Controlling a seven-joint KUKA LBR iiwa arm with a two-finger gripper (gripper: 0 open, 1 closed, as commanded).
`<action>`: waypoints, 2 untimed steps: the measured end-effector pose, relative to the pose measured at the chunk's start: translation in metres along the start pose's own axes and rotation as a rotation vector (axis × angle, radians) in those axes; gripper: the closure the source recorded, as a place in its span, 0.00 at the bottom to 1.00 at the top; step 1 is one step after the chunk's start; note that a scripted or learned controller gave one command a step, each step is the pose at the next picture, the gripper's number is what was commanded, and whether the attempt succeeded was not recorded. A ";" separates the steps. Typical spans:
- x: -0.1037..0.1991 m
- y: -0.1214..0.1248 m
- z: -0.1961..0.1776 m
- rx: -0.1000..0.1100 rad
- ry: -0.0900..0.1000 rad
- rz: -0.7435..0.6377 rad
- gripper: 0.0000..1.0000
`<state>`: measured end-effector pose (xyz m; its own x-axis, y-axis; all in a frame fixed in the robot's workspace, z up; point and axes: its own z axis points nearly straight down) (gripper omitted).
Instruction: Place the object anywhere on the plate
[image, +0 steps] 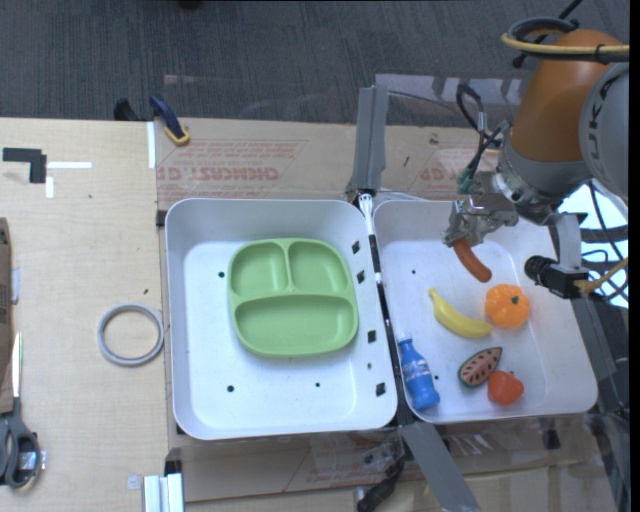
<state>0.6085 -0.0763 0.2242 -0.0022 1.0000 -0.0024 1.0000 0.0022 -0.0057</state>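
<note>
Claw (468, 232): hanging over the right bin's upper part, at about 12 o'clock from the banana, its fingers gripping the top end of the sausage.
Sausage (473, 261): orange-brown, slanting down toward 4 o'clock from the claw, its lower end lying near or on the bin floor; I cannot tell whether it is touching.
Arm (560, 100): reaching in from 2 o'clock, grey with an orange band, trailing cables.
Plate (293, 297): green, three compartments, sitting in the middle of the left bin, at 9 o'clock from the claw, well apart from it.
Left bin (195, 330): white, holding the plate.
Right bin (560, 385): white, holding the toys.
Divide (368, 270): the two bins' adjoining walls are standing between the sausage and the plate.
Banana (458, 316): yellow, lying just below the sausage at 6 o'clock.
Pumpkin (507, 306): orange, sitting at 3 o'clock from the banana, near it.
Bottle (417, 375): blue, lying along the right bin's left wall at 7 o'clock from the banana.
Watermelon slice (480, 366): lying at 5 o'clock from the banana.
Red fruit (505, 388): touching the slice at its 4 o'clock.
Worktop (70, 260): carrying a tape ring (131, 333) at 9 o'clock from the left bin, scissors (18, 440) at the left edge.
</note>
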 end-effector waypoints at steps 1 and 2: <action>0.057 0.013 0.009 0.000 0.001 0.001 1.00; 0.133 -0.006 -0.004 0.002 0.000 0.003 1.00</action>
<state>0.6018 0.0566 0.2284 0.0007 1.0000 -0.0022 1.0000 -0.0008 -0.0080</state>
